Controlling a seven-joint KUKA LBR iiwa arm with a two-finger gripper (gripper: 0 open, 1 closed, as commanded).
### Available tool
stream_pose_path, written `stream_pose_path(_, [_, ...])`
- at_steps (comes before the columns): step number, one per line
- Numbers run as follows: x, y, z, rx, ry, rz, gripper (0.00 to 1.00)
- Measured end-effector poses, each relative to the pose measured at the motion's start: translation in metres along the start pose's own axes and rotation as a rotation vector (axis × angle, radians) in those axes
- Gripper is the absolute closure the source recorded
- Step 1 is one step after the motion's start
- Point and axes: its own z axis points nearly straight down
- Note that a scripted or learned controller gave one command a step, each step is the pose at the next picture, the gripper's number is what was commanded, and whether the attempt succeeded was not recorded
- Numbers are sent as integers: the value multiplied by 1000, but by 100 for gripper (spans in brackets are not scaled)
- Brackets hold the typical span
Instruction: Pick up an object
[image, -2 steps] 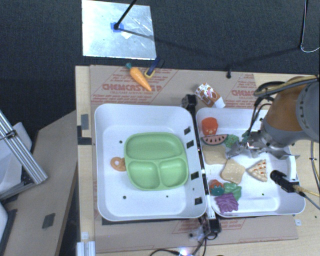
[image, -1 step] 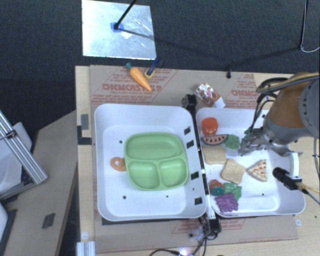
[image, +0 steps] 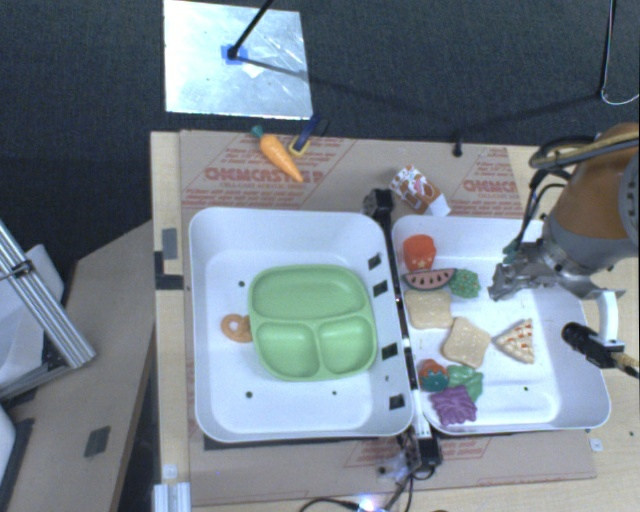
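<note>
Toy food pieces lie scattered in the right bin: a red-orange piece at the upper left, a watermelon slice just below it, a green broccoli-like piece beside the slice, two pale bread slices toward the middle, a pizza wedge to their right, and near the lower left a small red and green piece, a green leafy piece and a purple piece. The hand hangs low over the upper right part of this bin, just right of the broccoli-like piece; whether its fingers are spread or closed cannot be told, and nothing is seen between them. The arm reaches in from the right. The left bin holds a green divided plate and a small orange ring just left of it. On the tabletop behind the bins lie a toy carrot and a small wrapped packet.
</note>
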Motion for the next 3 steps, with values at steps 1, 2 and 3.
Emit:
stream_pose_path(1, [-4,8,-47,-2,-1,-1,100])
stream_pose_path(2, [-4,9,-78,0,0,-2,100])
stream_pose_path(3, [56,6,-86,1,3,-7,100])
